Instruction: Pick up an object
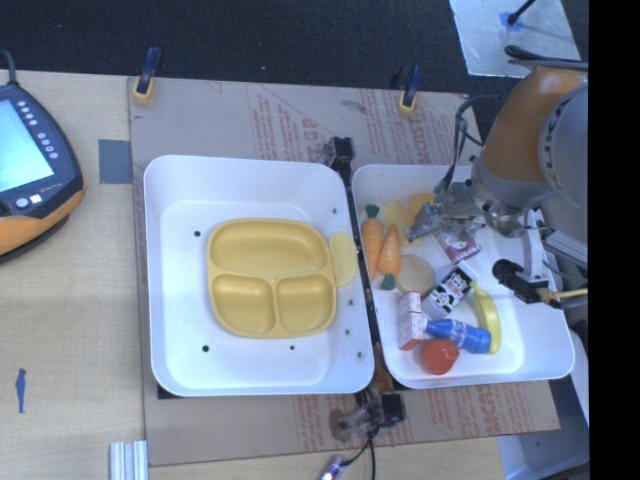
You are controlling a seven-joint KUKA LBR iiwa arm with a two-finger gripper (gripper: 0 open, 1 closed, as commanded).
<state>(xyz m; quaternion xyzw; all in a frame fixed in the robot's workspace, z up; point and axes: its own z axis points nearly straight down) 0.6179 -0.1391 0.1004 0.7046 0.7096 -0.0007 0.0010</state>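
The right bin (pixel 540 363) holds several small toys. Two orange carrots (pixel 380 248) lie at its left side beside a beige round piece (pixel 415 273). A black-and-white carton (pixel 450 290), a yellow banana (pixel 487 313), a blue bottle (pixel 462 334), a red tomato (pixel 438 356) and a red-and-white box (pixel 410 320) lie toward the front. My gripper (pixel 447 215) is low over the back of this bin, above a pink packet (pixel 462 244) and next to a yellow piece (pixel 398 213). I see nothing lifted in it.
The left bin (pixel 165 268) holds a yellow divided plate (pixel 270 276). A teach pendant (pixel 25 168) lies at the far left of the bench. Clamps (pixel 147 73) (pixel 408 86) stand at the back edge of the board. My arm (pixel 530 138) covers the right bin's back right corner.
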